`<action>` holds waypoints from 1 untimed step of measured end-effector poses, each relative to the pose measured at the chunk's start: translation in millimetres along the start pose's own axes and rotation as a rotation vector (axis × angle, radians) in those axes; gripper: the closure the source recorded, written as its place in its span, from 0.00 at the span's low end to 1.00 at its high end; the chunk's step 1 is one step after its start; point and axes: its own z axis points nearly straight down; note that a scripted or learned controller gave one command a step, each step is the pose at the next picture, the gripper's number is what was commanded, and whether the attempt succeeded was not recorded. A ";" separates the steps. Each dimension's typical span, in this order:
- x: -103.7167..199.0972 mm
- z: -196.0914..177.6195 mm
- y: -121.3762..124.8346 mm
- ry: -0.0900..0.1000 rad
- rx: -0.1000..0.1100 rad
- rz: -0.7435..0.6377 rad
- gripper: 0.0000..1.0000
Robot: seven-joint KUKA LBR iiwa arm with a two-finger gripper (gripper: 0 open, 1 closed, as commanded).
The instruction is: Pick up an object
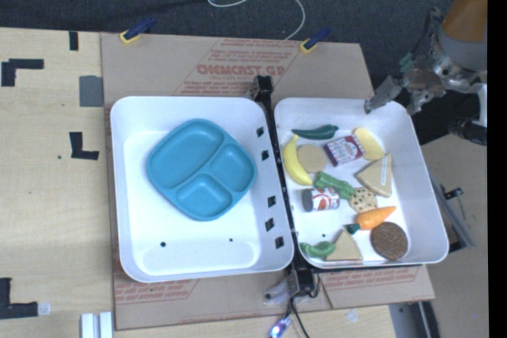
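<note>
The right bin (424, 178) holds several toy foods. Among them are a banana (292, 163), a green chili (315, 131), a purple packet (344, 149), a lemon (368, 142), a red and white can (321, 201), a carrot (372, 217) and a brown round biscuit (389, 241). My gripper (382, 97) hangs over the far right corner of that bin, above the rim and clear of the foods. Nothing shows in it. The lemon is the nearest item, a little below and left of it.
The left bin (131, 194) holds a blue divided plate (202, 169). A black divider (269, 162) runs between the bins. Both rest on a cardboard sheet (230, 67) with a white cable (261, 0) looping behind. The arm's orange band (467, 8) is at the upper right.
</note>
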 end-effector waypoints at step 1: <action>0.4 -10.4 0.4 -0.001 -0.001 -0.001 1.00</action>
